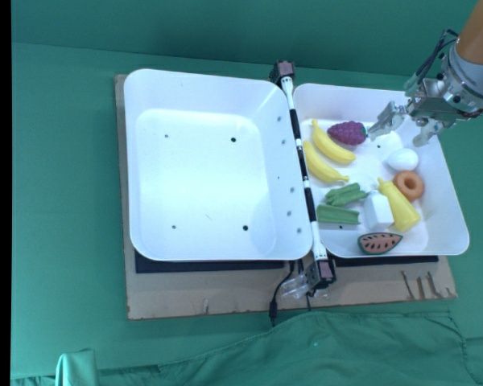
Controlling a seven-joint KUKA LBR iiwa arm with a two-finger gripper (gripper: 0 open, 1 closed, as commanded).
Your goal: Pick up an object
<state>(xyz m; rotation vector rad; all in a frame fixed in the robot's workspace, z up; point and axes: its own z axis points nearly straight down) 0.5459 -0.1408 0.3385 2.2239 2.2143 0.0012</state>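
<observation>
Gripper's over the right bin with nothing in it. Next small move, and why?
Probably lower the gripper straight down onto the white egg. The fingers are spread and hold nothing, and the egg lies just below them in the right bin, closest.

The tool (404,127) hangs open above the right bin (451,215), nothing between its fingers, near purple grapes (348,132) and a white egg (402,160). Two bananas (328,153), a doughnut (409,185) and a watermelon slice (379,243) lie there too.
</observation>
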